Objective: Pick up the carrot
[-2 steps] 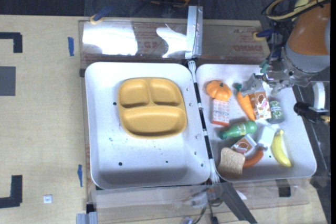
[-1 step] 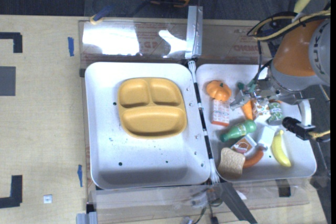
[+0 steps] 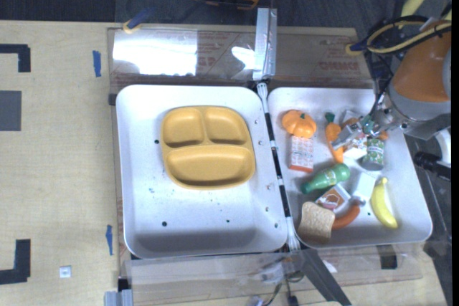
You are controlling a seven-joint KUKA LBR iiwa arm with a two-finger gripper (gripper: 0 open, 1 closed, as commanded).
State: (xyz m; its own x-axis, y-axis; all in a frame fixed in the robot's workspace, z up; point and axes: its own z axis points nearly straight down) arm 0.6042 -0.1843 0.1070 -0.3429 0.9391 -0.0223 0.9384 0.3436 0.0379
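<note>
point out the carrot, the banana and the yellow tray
carrot [image 3: 333,142], camera view, on its orange body
banana [image 3: 384,203], camera view, mid-curve
yellow tray [image 3: 209,147], camera view, on the ridge between compartments

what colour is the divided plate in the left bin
Mustard yellow, all over: the three-compartment plastic plate in the left white bin, seen clearly in the camera view.

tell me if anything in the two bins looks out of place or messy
Nothing looks spilled or damaged. The right bin is crowded: the carrot, pumpkin, banana, bread slice and green vegetable lie jumbled close together. The yellow divided plate sits alone, tidy, in the left bin. The claw is among the clutter beside the carrot.
</note>
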